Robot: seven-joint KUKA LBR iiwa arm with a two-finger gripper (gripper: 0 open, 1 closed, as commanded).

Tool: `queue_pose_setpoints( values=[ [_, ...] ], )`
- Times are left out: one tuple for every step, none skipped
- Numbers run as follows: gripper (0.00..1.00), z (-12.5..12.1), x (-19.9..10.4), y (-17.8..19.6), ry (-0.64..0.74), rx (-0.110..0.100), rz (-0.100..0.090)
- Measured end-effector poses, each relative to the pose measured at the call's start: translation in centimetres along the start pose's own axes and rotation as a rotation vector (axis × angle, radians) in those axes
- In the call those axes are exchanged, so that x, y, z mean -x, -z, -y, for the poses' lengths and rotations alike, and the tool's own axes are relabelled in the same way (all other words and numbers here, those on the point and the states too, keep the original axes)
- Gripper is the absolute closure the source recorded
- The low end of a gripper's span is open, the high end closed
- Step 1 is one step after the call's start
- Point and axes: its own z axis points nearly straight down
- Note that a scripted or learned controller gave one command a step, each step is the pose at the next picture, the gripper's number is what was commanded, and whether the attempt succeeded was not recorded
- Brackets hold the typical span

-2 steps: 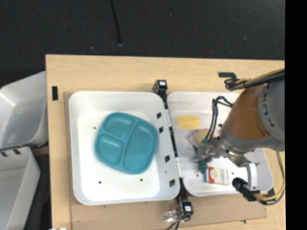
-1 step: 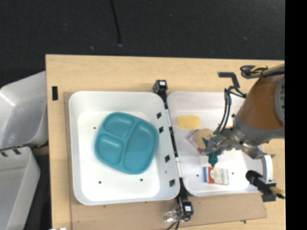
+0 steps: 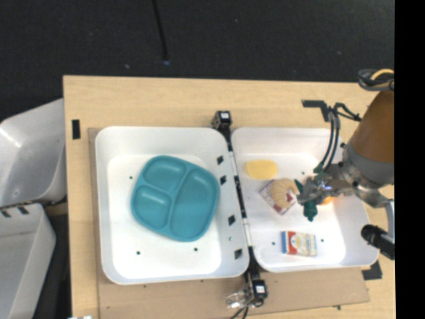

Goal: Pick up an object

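Sitting far left of the gripper, a teal divided plate fills the left bin, likely out of the way since the arm works the right bin. Closer in, a yellow oval object lies up-left of the gripper, a clear-wrapped snack lies just to its left, nearly touching the green fingers and so probably the pick target, and a small printed box sits below, slightly left. Gripper hangs low over the bin floor with nothing visibly between its fingers; whether it's released or clenched, cannot tell.
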Motion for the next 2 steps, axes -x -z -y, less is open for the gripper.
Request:
queue_pose_setpoints(
  values=[
    [1.00,-0.2,0.1,5.0,0.001,-0.001,0.000],
    [1.00,0.1,-4.6,4.1,0.004,-0.008,-0.003]
  ],
)
